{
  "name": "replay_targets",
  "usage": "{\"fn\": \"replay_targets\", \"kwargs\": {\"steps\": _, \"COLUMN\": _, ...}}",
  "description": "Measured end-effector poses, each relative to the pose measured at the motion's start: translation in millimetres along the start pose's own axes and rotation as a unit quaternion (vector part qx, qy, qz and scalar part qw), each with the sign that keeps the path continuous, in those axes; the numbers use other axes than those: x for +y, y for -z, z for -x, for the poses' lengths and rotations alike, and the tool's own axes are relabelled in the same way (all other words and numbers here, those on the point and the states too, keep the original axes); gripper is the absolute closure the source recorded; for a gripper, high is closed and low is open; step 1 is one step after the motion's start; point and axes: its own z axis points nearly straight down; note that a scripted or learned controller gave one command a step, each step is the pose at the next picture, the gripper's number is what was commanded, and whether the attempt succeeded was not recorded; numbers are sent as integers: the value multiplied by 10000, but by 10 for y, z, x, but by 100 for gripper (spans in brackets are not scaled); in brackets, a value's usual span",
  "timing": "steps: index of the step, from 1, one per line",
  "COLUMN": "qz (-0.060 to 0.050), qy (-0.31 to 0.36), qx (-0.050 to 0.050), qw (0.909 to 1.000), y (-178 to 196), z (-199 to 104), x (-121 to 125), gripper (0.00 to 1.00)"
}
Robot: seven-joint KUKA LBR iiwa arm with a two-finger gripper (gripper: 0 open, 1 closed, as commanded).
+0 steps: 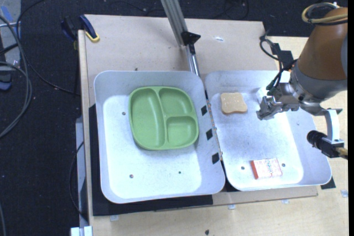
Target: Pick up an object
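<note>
A tan slice of toast point(233, 103) lies in the right bin point(293, 135), near its back left corner. A small red and white packet point(266, 168) lies flat near that bin's front edge. My gripper point(265, 110) hangs over the right bin, just right of the toast and apart from it, with nothing visible between its fingers. The grey arm with its orange band point(326, 52) reaches in from the right.
The left bin point(110, 174) holds a green divided plate point(164, 117) with three compartments. A grey metal pole point(174, 5) slants down from the back to the gap between the bins. A black divider with clips point(211, 130) separates the bins.
</note>
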Motion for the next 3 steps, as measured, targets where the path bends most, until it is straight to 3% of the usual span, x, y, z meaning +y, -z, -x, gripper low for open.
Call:
{"fn": "replay_targets", "kwargs": {"steps": 1, "qz": -24, "qy": -5, "qx": 5, "qw": 10000, "y": 85, "z": -1, "x": 7, "gripper": 100}}
{"fn": "replay_targets", "kwargs": {"steps": 3, "qz": -27, "qy": 21, "qx": 14, "qw": 10000, "y": 223, "z": -1088, "x": 136, "gripper": 100}}
